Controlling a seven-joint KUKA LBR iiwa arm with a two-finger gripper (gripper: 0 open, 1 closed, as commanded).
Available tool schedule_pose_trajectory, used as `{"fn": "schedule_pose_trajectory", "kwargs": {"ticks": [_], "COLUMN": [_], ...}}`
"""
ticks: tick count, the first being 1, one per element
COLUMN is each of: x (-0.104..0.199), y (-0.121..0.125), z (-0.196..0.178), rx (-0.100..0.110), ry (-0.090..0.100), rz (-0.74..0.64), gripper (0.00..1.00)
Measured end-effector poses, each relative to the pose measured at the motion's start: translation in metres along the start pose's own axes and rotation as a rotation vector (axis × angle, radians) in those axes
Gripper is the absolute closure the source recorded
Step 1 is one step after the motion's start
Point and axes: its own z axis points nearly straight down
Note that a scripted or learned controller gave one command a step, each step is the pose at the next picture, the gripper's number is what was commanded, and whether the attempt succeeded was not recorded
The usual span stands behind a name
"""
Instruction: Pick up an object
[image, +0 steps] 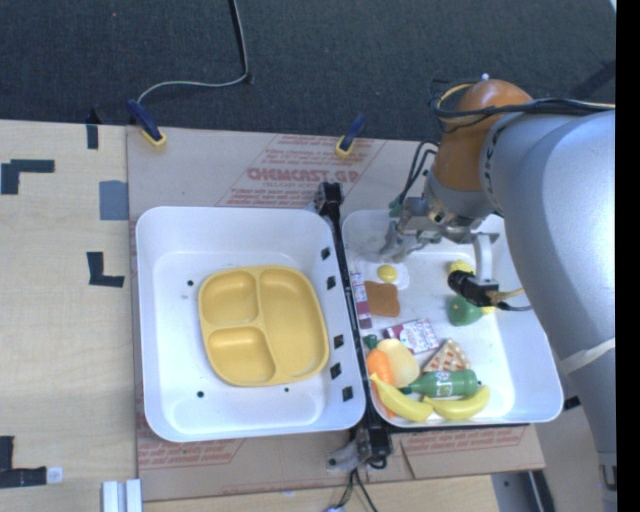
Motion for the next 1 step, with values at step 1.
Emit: {"fn": "schedule_pose_trajectory", "kwargs": {"ticks": [1], "x": [0.0000], "y": [-0.0001], "z": [0.0001], "rx": [0.001], "ry": [0.000], "rz": [0.000], "gripper": [0.00]}}
